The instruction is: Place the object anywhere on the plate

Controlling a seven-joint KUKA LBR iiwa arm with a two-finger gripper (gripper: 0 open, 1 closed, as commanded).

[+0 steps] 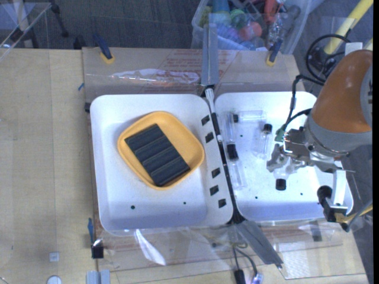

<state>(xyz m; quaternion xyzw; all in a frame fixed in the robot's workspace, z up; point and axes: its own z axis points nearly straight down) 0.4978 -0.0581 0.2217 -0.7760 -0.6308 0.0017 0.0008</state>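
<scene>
2 white bins (112,209) sit side by side. In the left one, a yellow plate (129,152) carries a dark ribbed block (159,154). The gripper (283,161) hangs over the right bin; whether its jaws are spread or pressed together, I cannot tell.

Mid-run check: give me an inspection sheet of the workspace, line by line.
Surface: wooden bench bearing two white bins, left bin and right bin.
Job's things: yellow plate in the left bin, with a dark ribbed block lying on it.
Clutter: small clear and black pieces scattered in the right bin.
Grippers: gripper low over the right bin; finger state unclear.
Cables: black cable running along the arm.
Surroundings: clear tub of coloured toys behind the bins.
</scene>
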